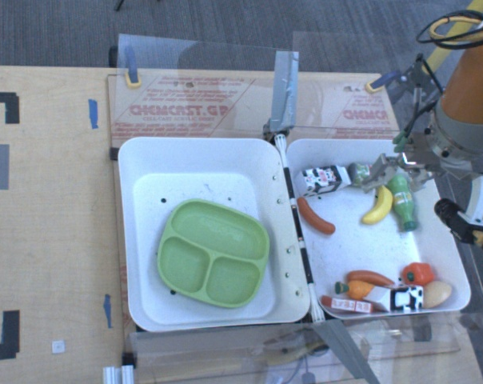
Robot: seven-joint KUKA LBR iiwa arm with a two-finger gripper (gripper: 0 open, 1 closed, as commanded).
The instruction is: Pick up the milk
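Observation:
The milk [321, 179] is a small carton with black and white cow patches. It lies on its side at the back left of the right bin [457, 254], close to the divider. My gripper [398, 171] hangs over the back of that bin, right of the milk and just above the green bottle [404, 206]. A small greenish can [359, 172] lies between the gripper and the milk. Nothing shows in the gripper's grasp. A second cow-patterned carton [401, 298] lies at the front of the right bin.
The right bin also holds a banana [377, 206], a red sausage [316, 215], a tomato [417, 274], a carrot [358, 288] and a tan egg-shaped item [438, 294]. A green divided plate [213, 253] lies in the left bin [145, 174].

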